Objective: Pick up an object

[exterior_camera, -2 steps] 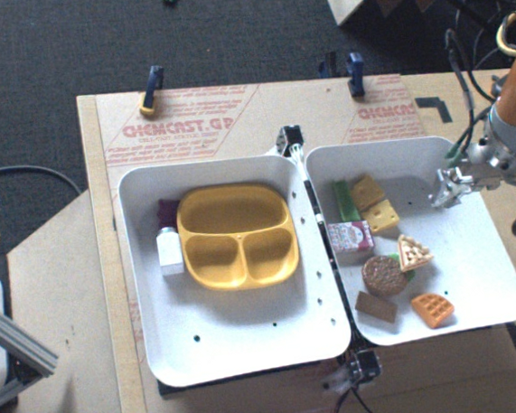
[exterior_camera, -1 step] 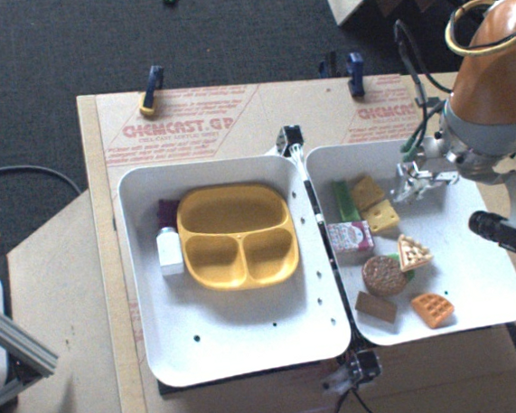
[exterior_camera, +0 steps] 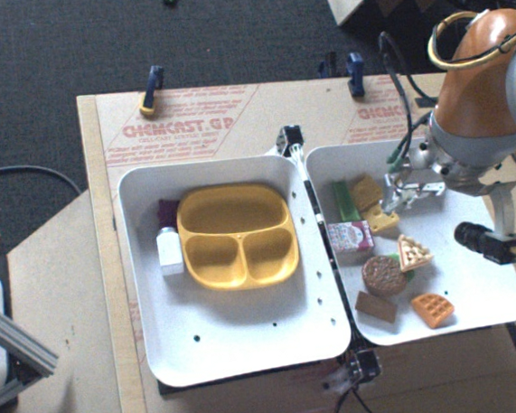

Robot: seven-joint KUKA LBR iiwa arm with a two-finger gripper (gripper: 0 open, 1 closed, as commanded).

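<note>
With the jaws (exterior_camera: 400, 195), whose state I could not tell, low over the yellow cheese wedge (exterior_camera: 384, 221) near the right bin's (exterior_camera: 486, 311) far edge, I judged centring before descending essential.

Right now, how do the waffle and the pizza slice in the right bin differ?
The waffle is orange, squarish and gridded; the pizza slice is a pale triangle with reddish spots. The waffle lies near the bin's front edge; the pizza slice sits farther back, beside the round brown patty. Both are small toy foods lying flat.
</note>
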